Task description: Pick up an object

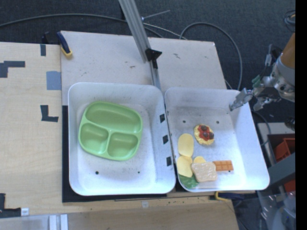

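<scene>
- Dark carpet surrounds my bench (29, 143), a pale wooden top with a white board (110, 56) laid over its far part; cables loop across the floor behind it.
- On the bench I see 2 shallow white bins side by side, their inner rims touching along a dark seam with black clips.
- My left bin (79, 176) carries a green divided plate (111, 131) with 3 compartments, sitting toward the far-left part; bare white floor runs along the near edge and the right wall, so I have open room there.
- My right bin (249, 143) holds all the small food pieces in its near-left part, leaving the far strip and the right side open.
- A slanted metal rail (135, 23) crosses from the top of the view down to the seam between the bins.
- My gripper (247, 98) hangs over the far-right rim of the right bin, well apart from the food; I see its 2 fingers spread apart with nothing between them.
- Among the pieces, a toast slice (204, 171) lies near the near rim, touching a green leaf (189, 181) at the corner.
- 2 yellow ovals (185, 145) sit in line just left of the toast.
- A round piece with red topping (204, 134) lies farthest in, clear on all sides.
- An orange waffle bar (223, 166) lies just right of the toast.
</scene>
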Available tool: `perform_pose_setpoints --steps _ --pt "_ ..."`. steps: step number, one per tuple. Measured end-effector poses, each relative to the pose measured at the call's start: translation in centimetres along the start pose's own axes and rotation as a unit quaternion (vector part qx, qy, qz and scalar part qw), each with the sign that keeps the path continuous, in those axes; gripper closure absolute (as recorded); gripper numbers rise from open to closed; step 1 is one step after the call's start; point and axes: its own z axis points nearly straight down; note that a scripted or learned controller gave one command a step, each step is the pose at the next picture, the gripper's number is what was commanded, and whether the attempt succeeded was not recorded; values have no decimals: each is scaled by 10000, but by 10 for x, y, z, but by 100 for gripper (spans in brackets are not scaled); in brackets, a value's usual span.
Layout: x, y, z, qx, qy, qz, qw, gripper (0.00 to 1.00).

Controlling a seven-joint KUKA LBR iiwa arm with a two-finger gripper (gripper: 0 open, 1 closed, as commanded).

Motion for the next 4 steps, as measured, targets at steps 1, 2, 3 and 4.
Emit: perform_pose_setpoints --steps 1,2,3,4 --pt "0 0 0 1 -1 -1 10000 0" --pt "0 0 65 34 6 2 10000 0" --pt "-4 8 120 29 4 1 10000 0" --pt "-4 10 168 -32 -8 10 10000 0"
